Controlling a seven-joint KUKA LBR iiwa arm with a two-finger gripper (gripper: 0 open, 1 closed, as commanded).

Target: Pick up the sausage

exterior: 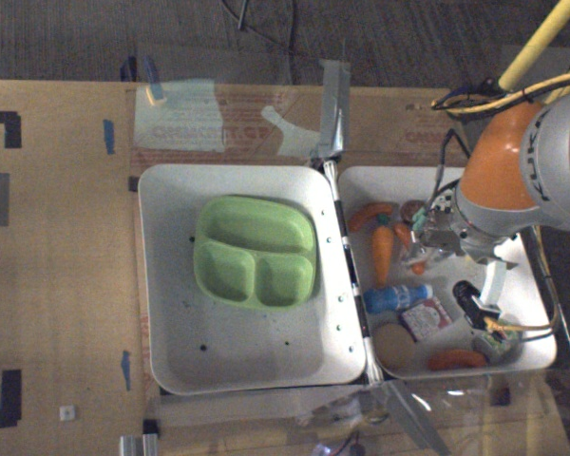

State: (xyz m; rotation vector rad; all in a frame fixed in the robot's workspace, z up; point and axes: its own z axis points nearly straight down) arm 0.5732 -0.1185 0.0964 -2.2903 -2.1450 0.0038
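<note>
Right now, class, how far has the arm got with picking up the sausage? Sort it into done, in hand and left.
Done: the arm has reached into the right bin, and the gripper sits among the food items there. In hand: nothing visibly held; its fingers are too hidden to judge. Left: the whole pick. The sausage lies at the bin's upper left beside the carrot, unlifted.
</note>
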